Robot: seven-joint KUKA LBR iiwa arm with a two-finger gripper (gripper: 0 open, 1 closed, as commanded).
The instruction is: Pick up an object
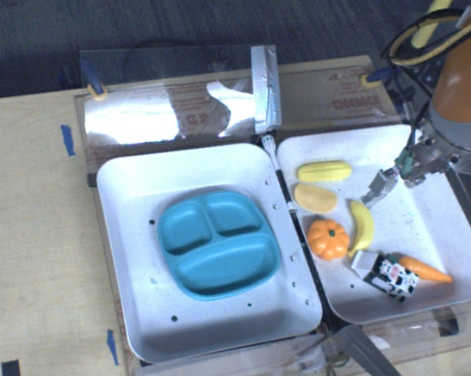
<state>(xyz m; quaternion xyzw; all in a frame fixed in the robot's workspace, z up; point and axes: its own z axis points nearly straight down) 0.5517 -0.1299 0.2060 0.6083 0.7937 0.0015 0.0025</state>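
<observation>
So far nothing has been lifted. The claw hangs low inside the right bin; its fingers look nearly closed, with nothing between them. Nearest, just below its tip, lies the banana; slightly farther are the yellow oval piece and the corn-like piece, then the small pumpkin, the carrot and a black-and-white toy. Farthest, the left bin holds the blue divided plate. The grasp and lift both remain, I judge.
</observation>
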